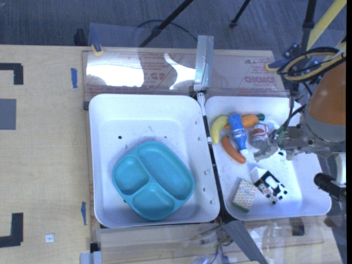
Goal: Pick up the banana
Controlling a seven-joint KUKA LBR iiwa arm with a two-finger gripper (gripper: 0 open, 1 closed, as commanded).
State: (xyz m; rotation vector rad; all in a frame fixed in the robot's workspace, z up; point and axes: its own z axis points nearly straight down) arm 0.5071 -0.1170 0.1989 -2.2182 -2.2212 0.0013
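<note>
The yellow banana (219,128) lies at the far left of the right bin (308,199), close to the divider between the bins. A blue bottle (237,132) lies just to its right. My gripper (268,146) hangs over the middle of the right bin, to the right of the bottle and well clear of the banana. Nothing of the banana is under it. The arm's orange band (333,100) sits at the right edge.
An orange carrot (250,120) lies behind the bottle and a red-orange piece (233,150) in front of it. A beige block (244,195) and a black-and-white item (271,186) rest near the front. A blue divided plate (153,180) fills the left bin (104,120).
</note>
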